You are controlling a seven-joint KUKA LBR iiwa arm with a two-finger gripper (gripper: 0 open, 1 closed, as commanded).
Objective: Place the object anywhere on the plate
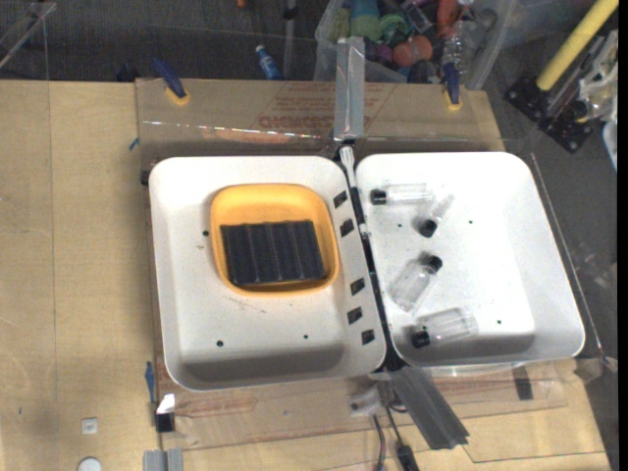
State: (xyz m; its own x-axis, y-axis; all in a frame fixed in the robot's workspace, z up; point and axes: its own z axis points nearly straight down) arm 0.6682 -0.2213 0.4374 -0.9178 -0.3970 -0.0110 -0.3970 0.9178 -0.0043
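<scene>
Two shallow white bins [549, 302], glossy plastic with rounded corners, sit side by side on the wooden table [69, 263]. A black divider strip [355, 253] with square tabs runs between them.

Left bin: yellow-orange plate [224, 204], rounded-square shape with a raised rim and smooth finish, placed slightly toward the far side. A dark rectangular slab [273, 252] lies flat on the plate, matte and ribbed with parallel grooves running near to far. It covers most of the plate floor.

Right bin: four clear vials with black caps, all on their sides in the left half, none touching.
- far vial [400, 195], cap pointing left, close to the divider
- small vial [433, 216] just right of and nearer than it, tilted
- middle vial [416, 279], diagonal, cap at its far end
- near vial [446, 325], the largest, cap at lower left

All the vials are well apart from the plate, across the divider. A clear tub of bright plastic toys [412, 13] sits beyond the table.
</scene>
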